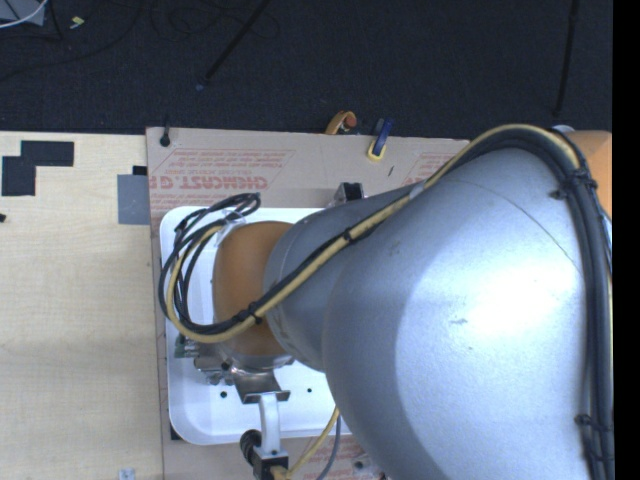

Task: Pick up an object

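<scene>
Big grey robot arm looms right & centre of frame, v. close to cam. Beyond it, orange wrist band & gripper sit over shallow white plastic bin, lower left-centre. Grip state: can't tell. Arm hides the object to pick, so can't tell where.

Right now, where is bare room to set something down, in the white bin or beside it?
Bare: the white bin's floor at its near left corner, beside the arm; also the wooden bench left of the cardboard sheet. Crowded: the arm covers the rest of the bin.
</scene>
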{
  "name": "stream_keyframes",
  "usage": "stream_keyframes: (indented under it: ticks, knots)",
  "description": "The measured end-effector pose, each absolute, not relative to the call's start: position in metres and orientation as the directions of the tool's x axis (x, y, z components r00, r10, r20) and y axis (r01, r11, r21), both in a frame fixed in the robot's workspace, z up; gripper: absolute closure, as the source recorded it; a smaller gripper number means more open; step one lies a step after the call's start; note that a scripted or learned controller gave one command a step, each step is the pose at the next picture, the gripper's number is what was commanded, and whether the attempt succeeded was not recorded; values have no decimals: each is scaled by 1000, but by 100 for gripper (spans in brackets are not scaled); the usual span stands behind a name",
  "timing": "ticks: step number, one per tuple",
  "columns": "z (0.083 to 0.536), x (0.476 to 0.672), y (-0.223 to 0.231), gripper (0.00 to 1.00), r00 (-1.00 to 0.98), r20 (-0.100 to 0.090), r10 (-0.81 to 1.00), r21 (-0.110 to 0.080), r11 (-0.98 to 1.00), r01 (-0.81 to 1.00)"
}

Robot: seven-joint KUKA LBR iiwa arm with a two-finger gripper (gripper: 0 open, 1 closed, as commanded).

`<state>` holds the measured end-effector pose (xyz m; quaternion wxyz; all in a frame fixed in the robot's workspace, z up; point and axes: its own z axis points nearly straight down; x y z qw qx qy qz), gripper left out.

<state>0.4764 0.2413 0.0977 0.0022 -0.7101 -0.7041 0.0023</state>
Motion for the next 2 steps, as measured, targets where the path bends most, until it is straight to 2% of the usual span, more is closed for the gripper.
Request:
stream_keyframes:
  ticks: [1, 2]
  knots:
    - [163, 529, 244, 100, -2, 0, 1000, 4, 2, 1000]
    - [351, 592, 244, 100, -3, 5, 1000, 17, 3, 1000]
